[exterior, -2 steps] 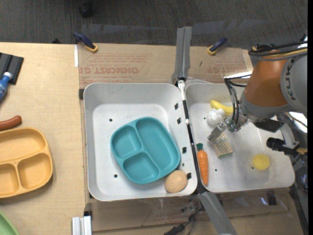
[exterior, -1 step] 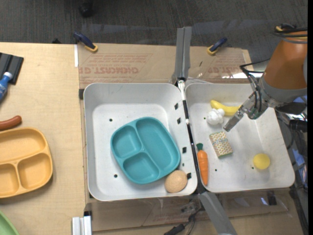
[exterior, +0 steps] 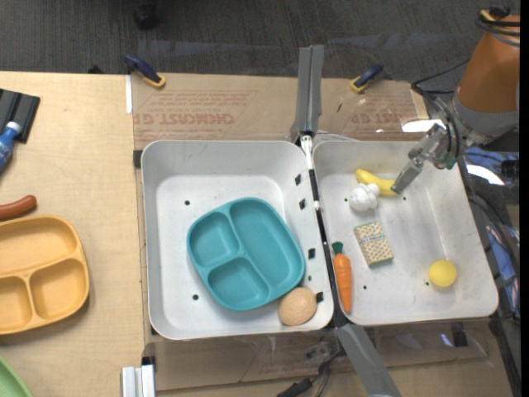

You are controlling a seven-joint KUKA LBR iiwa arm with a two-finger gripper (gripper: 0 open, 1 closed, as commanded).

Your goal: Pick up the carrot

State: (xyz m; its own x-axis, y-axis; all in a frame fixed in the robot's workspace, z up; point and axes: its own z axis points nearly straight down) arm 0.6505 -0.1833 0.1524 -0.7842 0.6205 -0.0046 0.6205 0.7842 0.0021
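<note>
The gripper (exterior: 402, 179) is hanging low in the right bin (exterior: 471, 222), tip right by the banana (exterior: 372, 179). Can't tell how its jaws stand, it's just a thin grey blur from this angle. Nothing visibly held.

The carrot (exterior: 342, 281) is way over at the bin's near left edge, lying lengthwise along the wall, green top pointing away from the camera. Well apart from the gripper.

Other stuff in that bin: a white lumpy thing (exterior: 361, 198) touching the banana, a speckled sponge-looking block (exterior: 374, 243) just beside the carrot, and a yellow ball (exterior: 442, 274) toward the near right corner.

The left bin (exterior: 157, 222) has a teal divided plate (exterior: 244, 252) and a tan egg-shaped thing (exterior: 297, 307) tucked at its near corner.

Writing: the cardboard (exterior: 198, 110) behind the bins has red print that reads "CHEMCAST GP", upside down from here.

The bench (exterior: 66, 131) is light wood. On its left side there's an orange divided tray (exterior: 37, 275), a hot dog (exterior: 16, 207) and something black with a blue bit at the edge. Clamps (exterior: 145, 70) hold the cardboard. Dark carpet at the back.
</note>
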